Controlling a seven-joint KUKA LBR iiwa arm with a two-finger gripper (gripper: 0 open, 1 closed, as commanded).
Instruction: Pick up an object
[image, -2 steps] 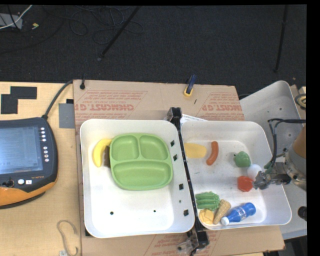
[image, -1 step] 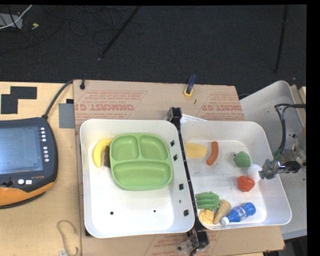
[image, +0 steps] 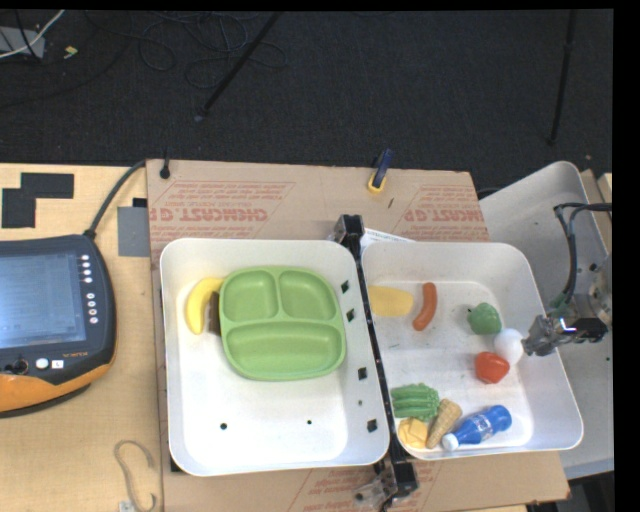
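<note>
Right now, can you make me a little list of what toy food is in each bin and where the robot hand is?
left bin: green divided plate, with a banana against its left side
right bin: yellow piece, sausage, green pepper, white ball, red tomato, green leafy toy, ice cream cone, blue bottle lying down
gripper: at the right bin's right rim, near the white ball
held: nothing seen between the fingers
beside the bins: tablet on the left
</note>
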